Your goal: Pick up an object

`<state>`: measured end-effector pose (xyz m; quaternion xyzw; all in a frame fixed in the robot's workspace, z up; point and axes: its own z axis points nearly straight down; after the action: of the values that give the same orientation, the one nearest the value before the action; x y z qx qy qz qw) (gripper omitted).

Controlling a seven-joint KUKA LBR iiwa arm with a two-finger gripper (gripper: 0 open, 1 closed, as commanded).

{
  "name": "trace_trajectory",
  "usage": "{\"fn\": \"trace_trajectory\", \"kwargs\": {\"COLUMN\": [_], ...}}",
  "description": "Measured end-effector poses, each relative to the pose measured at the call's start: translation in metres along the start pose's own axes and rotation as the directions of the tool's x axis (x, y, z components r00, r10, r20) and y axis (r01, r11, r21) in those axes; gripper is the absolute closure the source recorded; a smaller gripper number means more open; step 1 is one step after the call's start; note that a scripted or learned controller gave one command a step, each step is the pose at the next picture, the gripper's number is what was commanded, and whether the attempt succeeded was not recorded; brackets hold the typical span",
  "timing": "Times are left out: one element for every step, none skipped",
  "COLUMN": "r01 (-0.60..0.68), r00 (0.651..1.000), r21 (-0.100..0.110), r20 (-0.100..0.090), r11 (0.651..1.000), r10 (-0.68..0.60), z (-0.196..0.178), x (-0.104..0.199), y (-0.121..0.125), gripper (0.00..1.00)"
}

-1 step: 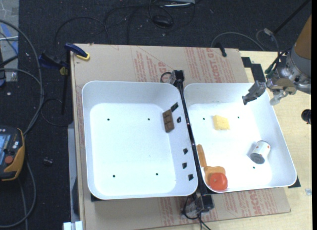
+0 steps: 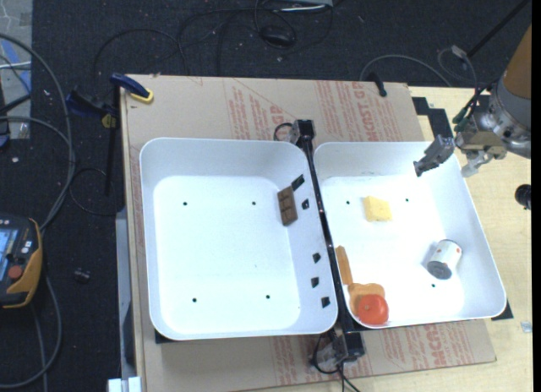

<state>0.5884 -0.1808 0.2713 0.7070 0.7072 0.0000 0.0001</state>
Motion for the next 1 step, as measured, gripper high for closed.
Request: {"fn": "trace_trajectory", "kwargs": {"r01": [0.0], "r00": [1.0], "r21": [0.005], "r20": [-0.001], "r11": [1.0], "r10": [0.0], "z": [0.062], "x": [0.005], "y": [-0.0026], "gripper": [0.0]}}
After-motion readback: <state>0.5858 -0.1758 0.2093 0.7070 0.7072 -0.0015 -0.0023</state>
